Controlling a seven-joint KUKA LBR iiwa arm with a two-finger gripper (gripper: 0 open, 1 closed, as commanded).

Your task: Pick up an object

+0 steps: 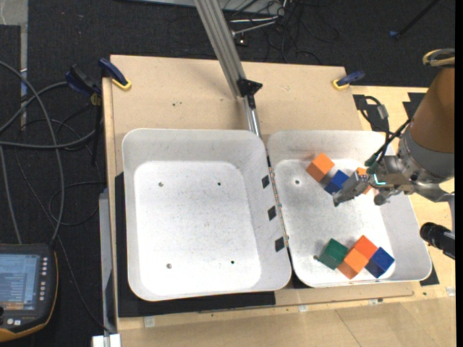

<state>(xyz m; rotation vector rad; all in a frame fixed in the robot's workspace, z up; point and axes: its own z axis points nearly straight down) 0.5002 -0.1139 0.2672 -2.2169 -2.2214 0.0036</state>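
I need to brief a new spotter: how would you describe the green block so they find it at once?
Look at the right-hand white bin, then down to its near edge, where three blocks sit in a row. The green block is the leftmost of them, next to an orange block and a blue block. It is the one green thing there.

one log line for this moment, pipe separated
gripper over right bin | beside blue cube and orange cube | grasp unconfirmed | three blocks at front edge
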